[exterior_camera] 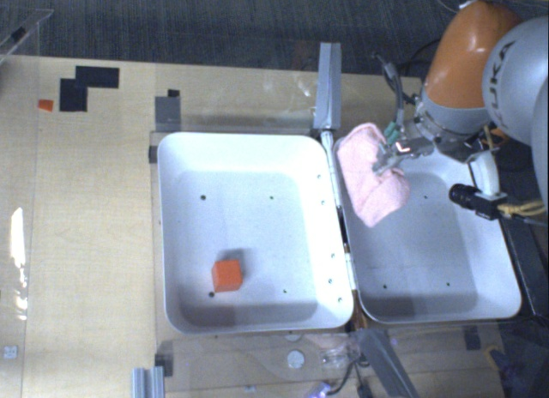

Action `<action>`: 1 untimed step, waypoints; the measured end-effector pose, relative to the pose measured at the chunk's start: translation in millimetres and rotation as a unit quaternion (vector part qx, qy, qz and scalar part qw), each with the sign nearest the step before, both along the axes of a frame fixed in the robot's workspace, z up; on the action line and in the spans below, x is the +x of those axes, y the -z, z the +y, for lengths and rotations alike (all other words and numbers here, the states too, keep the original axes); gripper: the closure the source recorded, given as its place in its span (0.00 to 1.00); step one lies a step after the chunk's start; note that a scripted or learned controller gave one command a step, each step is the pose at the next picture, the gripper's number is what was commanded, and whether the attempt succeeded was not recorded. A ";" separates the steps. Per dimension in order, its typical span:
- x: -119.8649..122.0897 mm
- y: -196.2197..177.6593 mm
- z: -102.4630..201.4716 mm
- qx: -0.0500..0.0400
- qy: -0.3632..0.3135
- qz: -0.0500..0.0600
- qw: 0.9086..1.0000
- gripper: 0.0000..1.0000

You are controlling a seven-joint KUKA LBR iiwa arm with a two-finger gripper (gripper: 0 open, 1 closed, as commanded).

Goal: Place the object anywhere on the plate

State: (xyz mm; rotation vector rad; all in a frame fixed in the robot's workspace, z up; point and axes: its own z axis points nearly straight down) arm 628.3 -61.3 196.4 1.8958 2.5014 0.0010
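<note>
Camera view: arm point(506, 62) reaches from 3 o'clock into right bin point(446, 293); gripper point(390, 154) sits on pink cloth point(367, 177) at bin's 10 o'clock corner; finger state cannot be told. Orange cube point(227, 275) lies in left bin point(249, 173), 7 o'clock area, on tabletop point(77, 242).

Light was bright and even, from above. The left bin point(244, 225) and right bin point(437, 259) looked nearly washed out, with soft shadows along their near walls. Glare streaked the surface point(86, 216) at left; detail was slightly soft.
</note>
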 end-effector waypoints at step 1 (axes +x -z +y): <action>2.1 -27.0 1.1 0.000 -0.004 -0.001 1.000 1.00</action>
